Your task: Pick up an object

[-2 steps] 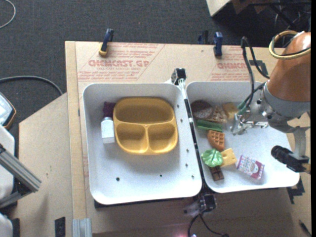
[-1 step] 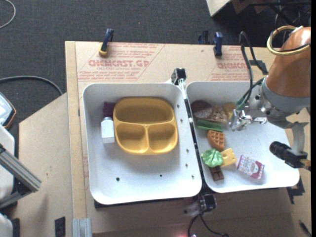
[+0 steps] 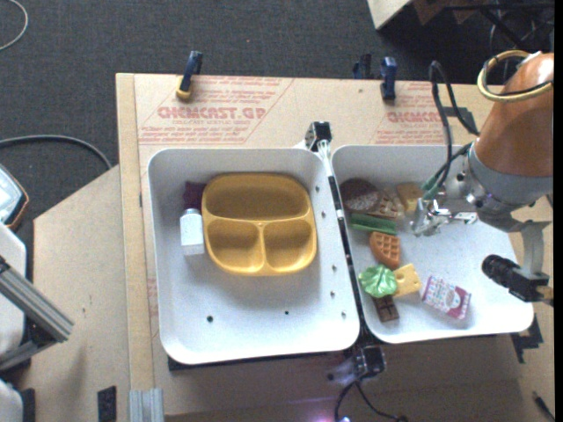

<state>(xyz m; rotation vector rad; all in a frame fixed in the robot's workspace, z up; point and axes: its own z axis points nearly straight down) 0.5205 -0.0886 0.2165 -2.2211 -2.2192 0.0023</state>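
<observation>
The tool hangs low in the right bin, toward its 12 o'clock edge, but I cannot tell how it is set. Toy food is near it: a green strip at 9 o'clock, a waffle at 8 o'clock, and a pink carton at 5 o'clock. The left bin holds a yellow divided plate with a small white bottle just beside it at 9 o'clock.

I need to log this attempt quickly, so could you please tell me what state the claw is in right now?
Claw: low over the right-hand white bin near the toy food; open or shut cannot be told, and nothing is visibly held.
</observation>
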